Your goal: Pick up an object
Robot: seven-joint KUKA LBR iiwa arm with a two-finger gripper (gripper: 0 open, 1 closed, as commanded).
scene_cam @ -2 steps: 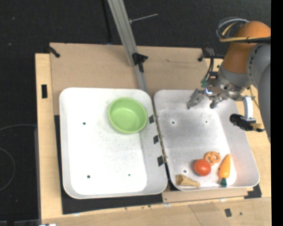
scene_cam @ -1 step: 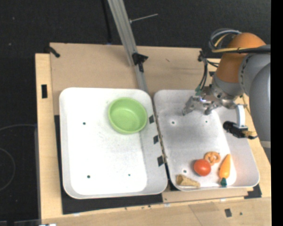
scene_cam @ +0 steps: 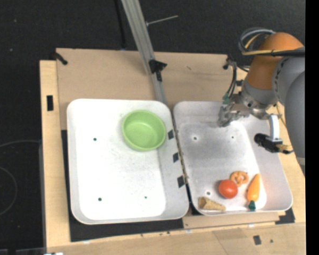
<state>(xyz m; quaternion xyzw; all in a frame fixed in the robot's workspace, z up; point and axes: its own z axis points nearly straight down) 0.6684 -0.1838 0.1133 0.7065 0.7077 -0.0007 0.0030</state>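
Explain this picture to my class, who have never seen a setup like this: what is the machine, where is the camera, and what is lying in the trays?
The camera is fixed above a bench, looking down at a slant. The grey machine with the orange band at the right is a robot arm; its job is to pick up an object. Its tool hangs over the far end of the right bin, with nothing seen between its fingers. At that bin's near end lie small toy foods: a red tomato, an orange carrot, a small brown pretzel-like piece and a tan wedge. The left bin holds a green bowl. A metal pole stands behind the bins.
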